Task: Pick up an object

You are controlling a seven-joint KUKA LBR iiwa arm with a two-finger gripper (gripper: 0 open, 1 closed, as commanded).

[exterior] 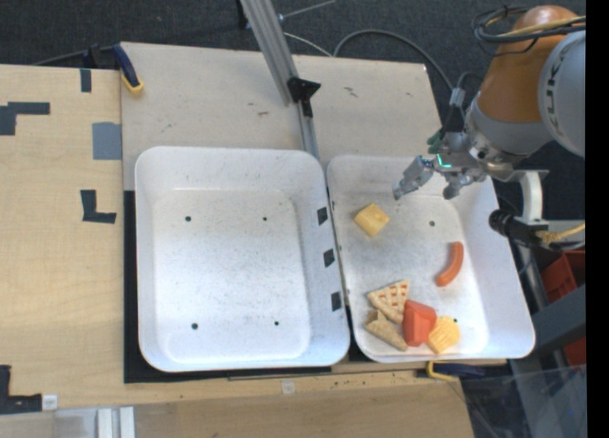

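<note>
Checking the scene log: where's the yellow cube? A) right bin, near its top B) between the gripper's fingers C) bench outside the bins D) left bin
A: the cube lies on the floor of the right bin, in its upper half, apart from the gripper above it.

A robotics lab — taped plywood bench (57,236), two white bins (152,236), aluminium camera pole (266,27), loose cables (381,41).

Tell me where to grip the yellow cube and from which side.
Grip the cube across two opposite flat faces, coming straight down from above. It lies alone on the right bin floor, apart from the pile, so the fingers likely have room on either side. The gripper hovers just up-right of it.
</note>
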